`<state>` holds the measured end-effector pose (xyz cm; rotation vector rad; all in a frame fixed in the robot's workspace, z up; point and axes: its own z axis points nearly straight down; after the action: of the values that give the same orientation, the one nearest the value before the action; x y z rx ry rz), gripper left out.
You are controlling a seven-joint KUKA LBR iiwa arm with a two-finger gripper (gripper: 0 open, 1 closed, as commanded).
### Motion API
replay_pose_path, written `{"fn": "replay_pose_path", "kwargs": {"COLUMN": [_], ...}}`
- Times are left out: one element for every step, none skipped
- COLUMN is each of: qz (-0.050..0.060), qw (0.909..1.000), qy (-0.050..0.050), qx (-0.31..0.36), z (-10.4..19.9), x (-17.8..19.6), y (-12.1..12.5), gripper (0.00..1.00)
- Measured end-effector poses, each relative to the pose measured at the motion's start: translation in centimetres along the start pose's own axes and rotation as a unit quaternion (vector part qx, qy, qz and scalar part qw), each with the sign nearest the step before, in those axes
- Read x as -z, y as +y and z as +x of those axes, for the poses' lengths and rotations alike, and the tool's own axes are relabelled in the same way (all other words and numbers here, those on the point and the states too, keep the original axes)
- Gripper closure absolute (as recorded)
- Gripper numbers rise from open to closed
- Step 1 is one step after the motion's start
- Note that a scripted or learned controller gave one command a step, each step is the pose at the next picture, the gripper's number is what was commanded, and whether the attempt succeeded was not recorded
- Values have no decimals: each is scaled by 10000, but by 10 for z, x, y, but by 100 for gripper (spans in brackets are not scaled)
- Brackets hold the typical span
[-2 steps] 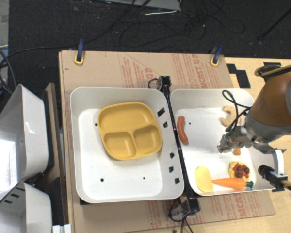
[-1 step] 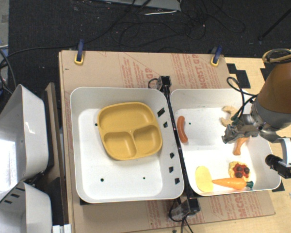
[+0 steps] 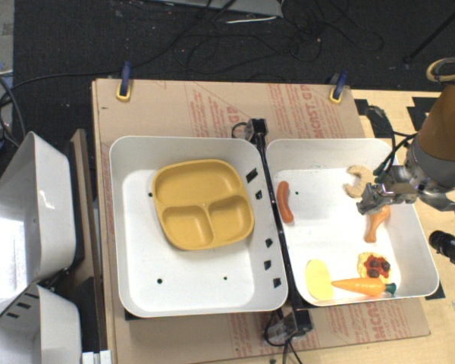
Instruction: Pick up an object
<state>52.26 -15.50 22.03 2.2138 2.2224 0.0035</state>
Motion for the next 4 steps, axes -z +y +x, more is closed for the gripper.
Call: {"fn": "replay_pose_path", "kwargs": {"qz": [-1,34,35,33], "qw": [10000,10000,10000,10000], "qy": [-2,15,18,18], "qx": [-1,14,23,25], "z": [0,47,109,166], "x": [33,21,15,4], "y": [1,-2,-8,-11], "gripper": [100,100,100,100]}}
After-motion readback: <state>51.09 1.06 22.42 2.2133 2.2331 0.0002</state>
